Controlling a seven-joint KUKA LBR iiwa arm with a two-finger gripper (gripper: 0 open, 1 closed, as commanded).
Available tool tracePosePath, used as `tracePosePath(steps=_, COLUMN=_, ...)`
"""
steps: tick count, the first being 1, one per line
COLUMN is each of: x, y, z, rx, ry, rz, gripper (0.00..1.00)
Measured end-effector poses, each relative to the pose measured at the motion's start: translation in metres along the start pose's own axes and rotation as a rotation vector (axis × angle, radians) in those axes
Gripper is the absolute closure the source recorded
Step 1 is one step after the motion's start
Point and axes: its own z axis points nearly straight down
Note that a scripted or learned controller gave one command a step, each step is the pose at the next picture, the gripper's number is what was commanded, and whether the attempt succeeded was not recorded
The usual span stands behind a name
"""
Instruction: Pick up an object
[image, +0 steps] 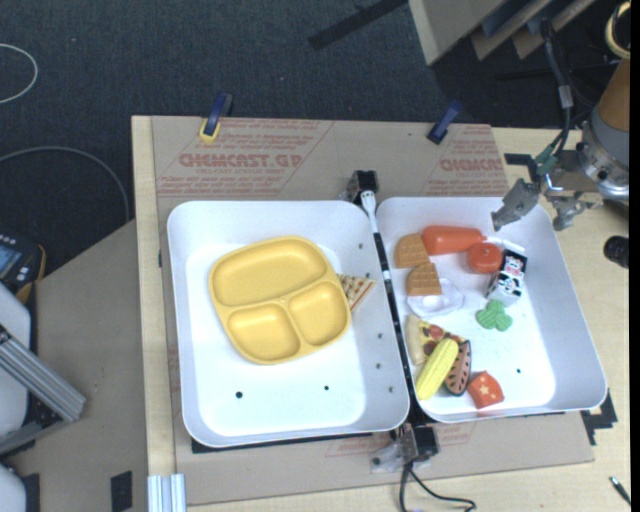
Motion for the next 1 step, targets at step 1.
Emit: tracePosePath(steps=1, x=0.0001, y=0.0018, z=-0.0059, rx=-0.011, ry=-0.002, rz=-0.002, gripper=0.0)
